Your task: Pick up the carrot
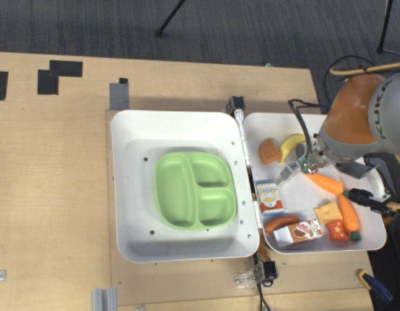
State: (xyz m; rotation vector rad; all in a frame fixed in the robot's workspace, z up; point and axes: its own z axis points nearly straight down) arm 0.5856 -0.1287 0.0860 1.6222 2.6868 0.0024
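Note:
An orange carrot (325, 184) lies slanted in the right bin (378, 241), toward its right side. A second carrot (348, 214) with a green end lies just below it, pointing at the bin's front edge. My gripper (299, 168) hangs low over the right bin, just left of the upper carrot's left tip. It is open and nothing sits between its fingers. One grey finger (288, 172) points down-left toward the bin floor. The wrist and orange band cover the bin's upper right part.
The right bin also holds a banana (290, 146), a brown cookie (270, 151), a small carton (269, 196), a sausage (281, 223), a box (302, 232), a cheese wedge (327, 212) and a red piece (338, 232). The left bin (125, 173) holds a green divided plate (195, 190).

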